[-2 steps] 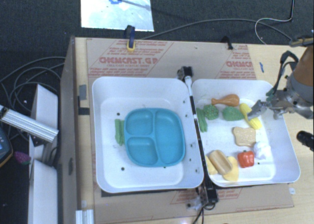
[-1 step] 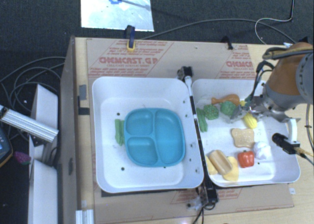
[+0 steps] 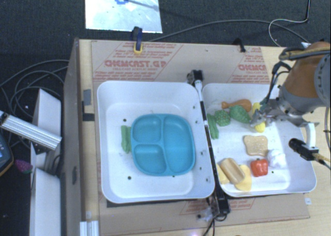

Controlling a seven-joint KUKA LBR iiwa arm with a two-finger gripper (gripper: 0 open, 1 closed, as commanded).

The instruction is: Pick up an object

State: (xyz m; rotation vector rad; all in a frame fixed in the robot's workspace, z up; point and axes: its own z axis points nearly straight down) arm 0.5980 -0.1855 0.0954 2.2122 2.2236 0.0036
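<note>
The right bin holds several toy foods. My gripper is low over the bin's upper right part, directly above a small yellow piece. I cannot see whether it touches that piece. Just left of the gripper lie a green leafy piece, an orange piece and a green broccoli-like piece. Below the gripper are a toast slice, a white lump and a red piece. A hot dog and a yellow piece lie at the front.
The left bin holds a blue divided plate with a green pod beside its left edge. A green stick leans by the wall between the bins. The grey and orange arm overhangs the right bin's far right corner.
</note>
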